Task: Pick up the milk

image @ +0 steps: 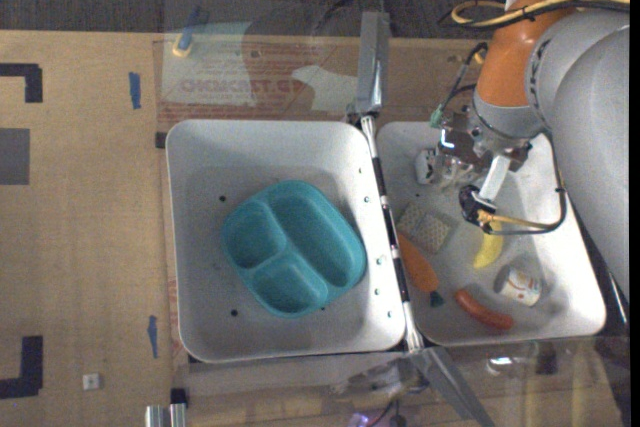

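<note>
Left bin (190, 215): teal divided plate (292, 246). Right bin (560, 315): carrot (418, 265), banana (487, 250), sausage (484, 308), milk (520, 285) near front-right corner. Gripper (440, 165) at back-left of right bin, grip state unclear.

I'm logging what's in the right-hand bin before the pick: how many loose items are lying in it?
5 visible: waffle, carrot, banana, sausage, and small white carton-like item near the right wall. The arm may hide more.
</note>
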`<state>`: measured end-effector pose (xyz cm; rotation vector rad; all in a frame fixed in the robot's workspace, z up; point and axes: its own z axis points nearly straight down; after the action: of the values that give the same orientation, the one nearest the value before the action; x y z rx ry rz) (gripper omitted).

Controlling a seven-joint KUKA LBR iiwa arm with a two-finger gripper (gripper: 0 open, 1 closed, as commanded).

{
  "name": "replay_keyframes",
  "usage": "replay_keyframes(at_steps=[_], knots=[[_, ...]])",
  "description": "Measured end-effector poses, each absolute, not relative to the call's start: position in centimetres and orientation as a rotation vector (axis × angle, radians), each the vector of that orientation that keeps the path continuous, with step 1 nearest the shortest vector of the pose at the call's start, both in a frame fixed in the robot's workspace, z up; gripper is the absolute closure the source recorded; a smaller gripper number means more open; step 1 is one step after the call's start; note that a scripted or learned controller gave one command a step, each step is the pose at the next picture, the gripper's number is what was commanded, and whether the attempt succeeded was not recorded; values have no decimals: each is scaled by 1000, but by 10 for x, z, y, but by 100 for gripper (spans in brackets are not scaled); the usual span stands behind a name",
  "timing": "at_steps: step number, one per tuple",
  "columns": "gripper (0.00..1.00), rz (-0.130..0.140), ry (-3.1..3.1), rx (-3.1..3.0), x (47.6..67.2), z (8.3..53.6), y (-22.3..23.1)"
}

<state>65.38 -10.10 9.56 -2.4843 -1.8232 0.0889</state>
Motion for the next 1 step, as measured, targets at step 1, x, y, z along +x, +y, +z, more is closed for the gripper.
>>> replay_keyframes(at_steps=[1], knots=[[100,5,-1317,-2852,667,261,-82]])
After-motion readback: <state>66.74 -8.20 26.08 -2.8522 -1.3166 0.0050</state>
